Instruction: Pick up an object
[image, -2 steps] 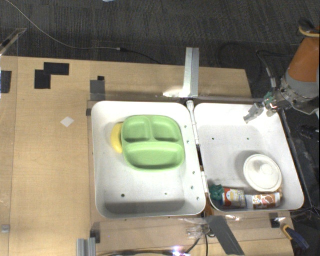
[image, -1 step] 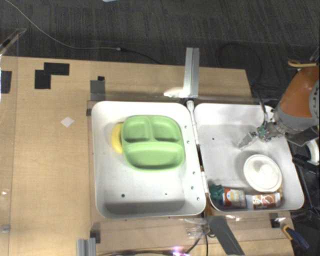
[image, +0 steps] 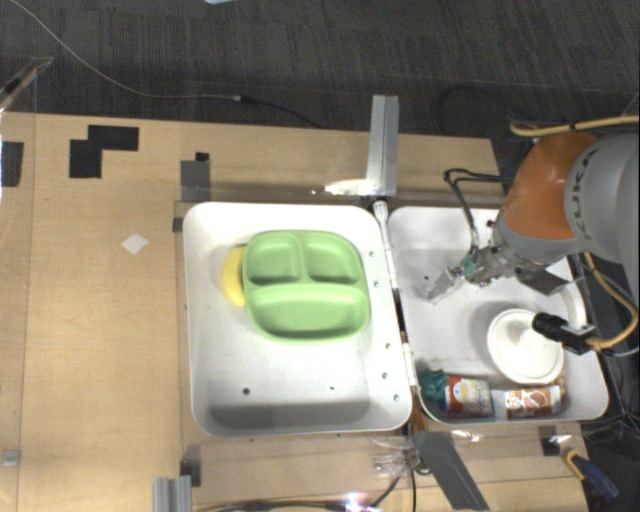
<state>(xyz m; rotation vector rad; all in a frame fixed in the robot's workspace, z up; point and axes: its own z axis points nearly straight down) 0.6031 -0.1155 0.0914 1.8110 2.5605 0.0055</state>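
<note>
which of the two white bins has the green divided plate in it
The left shallow white bin holds the green three-compartment plastic plate, with a yellow object tucked at its left edge. The right white bin holds a bottle and a round white dish instead.

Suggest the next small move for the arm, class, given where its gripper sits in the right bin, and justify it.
Probably a short move toward the near wall of the right bin and down onto the bottle lying there. The gripper sits over bare bin floor with nothing between its fingers, while the bottle lies apart from it, beside the white cup.
</note>
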